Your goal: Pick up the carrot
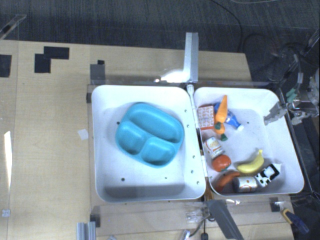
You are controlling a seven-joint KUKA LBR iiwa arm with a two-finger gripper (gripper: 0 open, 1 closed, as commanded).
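1. Left bin, centre-left of frame: holds the blue tray, three compartments, sitting at a tilt. Not part of my job; prob. there as a drop spot.

2. Right bin, centre-right: all the small stuff sits here, bunched along the left wall and lower edge, so upper right of the bin floor is bare. That leaves room for my approach from the right.

3. My gripper, right edge of frame, over the upper right part of the right bin. Can't tell if fingers are wide or narrow, too small and dark. Nothing seen held.

4. Banana, lower centre of right bin, curved, by a can and a black-white item.

5. Carrot, upper left of right bin, well apart from gripper. Long axis near vertical in frame, slight lean; thin tip toward top, green stub toward bottom. Red-white packet just beside it at left, blue-white item at right, so a close along the frame's left-right line looks tight.

6. Tomato, below carrot, w/ small tub between.
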